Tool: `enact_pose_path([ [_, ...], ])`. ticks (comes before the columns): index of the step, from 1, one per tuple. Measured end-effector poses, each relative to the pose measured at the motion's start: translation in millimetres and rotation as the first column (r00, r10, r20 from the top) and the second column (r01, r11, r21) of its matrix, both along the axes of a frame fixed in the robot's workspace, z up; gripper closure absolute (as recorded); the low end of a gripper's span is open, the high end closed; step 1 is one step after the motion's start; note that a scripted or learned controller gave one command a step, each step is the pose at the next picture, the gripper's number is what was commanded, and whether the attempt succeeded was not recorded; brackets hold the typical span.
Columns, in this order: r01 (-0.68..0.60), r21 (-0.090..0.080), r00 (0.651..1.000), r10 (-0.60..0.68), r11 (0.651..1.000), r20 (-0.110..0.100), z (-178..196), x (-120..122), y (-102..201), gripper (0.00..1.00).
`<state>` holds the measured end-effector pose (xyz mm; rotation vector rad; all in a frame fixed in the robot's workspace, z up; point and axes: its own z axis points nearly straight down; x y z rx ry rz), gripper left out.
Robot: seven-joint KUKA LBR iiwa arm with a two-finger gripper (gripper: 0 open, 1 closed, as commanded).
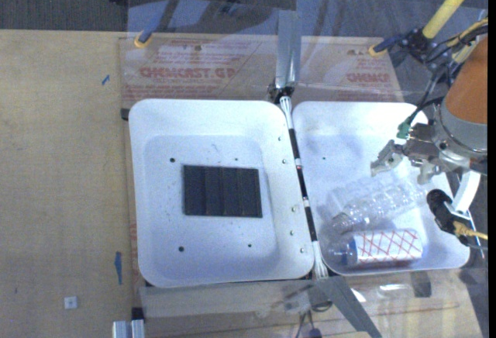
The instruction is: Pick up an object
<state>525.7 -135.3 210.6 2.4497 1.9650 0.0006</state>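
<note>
A slanted overhead look at a bench with two shallow white bins side by side. Nearest the viewer, at the front edge of the right bin (pixel 310 127), a can (pixel 384 246) with a red lattice label lies on its side. Just behind it, touching or nearly so, a clear plastic bottle (pixel 372 205) also lies on its side, angled up to the right. Behind the bottle's far end, the gripper (pixel 415 152) hangs above the right bin on a grey arm with an orange band; whether it is open or closed cannot be told, and nothing is visibly held. The left bin (pixel 147 174) holds a dark ribbed flat block (pixel 222 191) at its centre.

The step appears to be the approach. Next, the gripper likely needs to descend squarely onto the bottle or can.
</note>
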Motion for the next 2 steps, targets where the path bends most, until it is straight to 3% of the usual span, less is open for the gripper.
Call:
enact_pose_path([
  [1, 0.075, -0.001, 0.997, -0.075, 0.997, 0.0, 41.8, -3.8, -15.9, 0.0],
  [2, 0.075, -0.001, 0.997, -0.075, 0.997, 0.0, 41.7, -3.8, -15.9, 0.0],
])
